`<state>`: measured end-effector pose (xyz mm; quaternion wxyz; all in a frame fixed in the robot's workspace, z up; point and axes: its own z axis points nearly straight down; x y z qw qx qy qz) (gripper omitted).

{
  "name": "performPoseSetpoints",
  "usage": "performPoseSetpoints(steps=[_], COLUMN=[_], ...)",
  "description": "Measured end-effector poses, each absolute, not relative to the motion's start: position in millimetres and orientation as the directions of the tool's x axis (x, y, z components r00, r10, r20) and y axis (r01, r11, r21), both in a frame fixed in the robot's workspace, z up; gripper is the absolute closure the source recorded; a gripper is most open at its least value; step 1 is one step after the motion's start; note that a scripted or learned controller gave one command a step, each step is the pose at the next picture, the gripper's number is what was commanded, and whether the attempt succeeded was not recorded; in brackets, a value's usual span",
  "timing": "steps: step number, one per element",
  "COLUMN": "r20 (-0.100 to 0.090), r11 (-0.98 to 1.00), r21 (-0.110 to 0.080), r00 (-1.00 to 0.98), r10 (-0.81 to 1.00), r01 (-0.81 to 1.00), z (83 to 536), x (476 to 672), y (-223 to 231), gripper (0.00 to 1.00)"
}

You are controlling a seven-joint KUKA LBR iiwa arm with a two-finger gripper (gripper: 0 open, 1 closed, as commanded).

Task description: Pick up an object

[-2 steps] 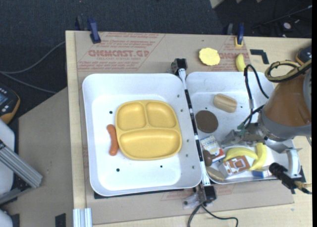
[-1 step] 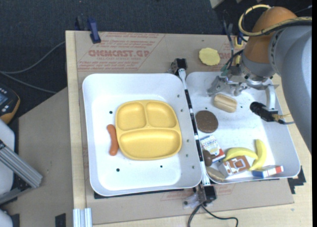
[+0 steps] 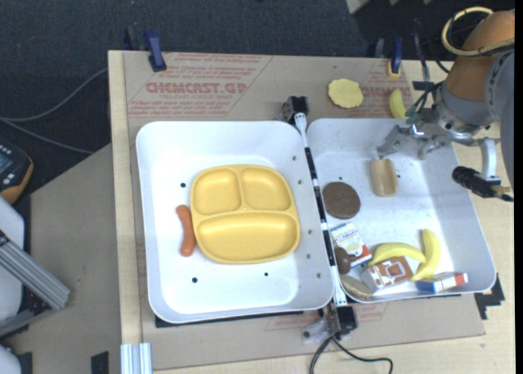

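Bread-coloured roll (image 3: 382,177) is lying in the upper part of the right bin (image 3: 458,221), standing on end in the picture and touching nothing else. The gripper (image 3: 398,143) is hovering just above and beside its upper end, apart from it and carrying nothing; whether it is spread or pressed together I cannot tell, since the wrist is blurring into the white bin wall. The grey arm (image 3: 470,91) is reaching in from the right over the bin's top corner.

Just left of the roll, a flat brown disc (image 3: 341,198) is sitting near the divider between the bins. Lower down, things are crowding the bin's bottom corner: a small red-and-white packet (image 3: 348,238), a banana (image 3: 402,251) curving over an orange-and-white carton (image 3: 391,273), a second yellow banana-like piece (image 3: 431,250) standing just to the right, and a white tube (image 3: 442,283) with blue and red ends lying along the bottom rim.

The left bin (image 3: 163,168) is holding a yellow divided plate (image 3: 243,212) in its middle, with a red-orange sausage (image 3: 186,229) lying just beside the plate's left edge.

Outside the bins, on the brown bench board (image 3: 122,201), a flat yellow round piece (image 3: 346,93) and a small yellow oblong (image 3: 397,104) are resting above the right bin.
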<state>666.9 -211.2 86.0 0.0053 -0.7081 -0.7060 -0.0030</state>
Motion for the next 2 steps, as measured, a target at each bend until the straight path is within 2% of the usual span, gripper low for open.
performPoseSetpoints(steps=[1, 2], r20=[0.004, 0.002], r11=[0.003, -0.005], r21=[-0.005, -0.003], r00=[-0.003, 0.005], r10=[1.000, 1.000], r01=[1.000, 1.000], z=[96.1, 84.4], x=[616.9, 577.9], y=[-155.5, -215.3], gripper=[0.00, 0.00])
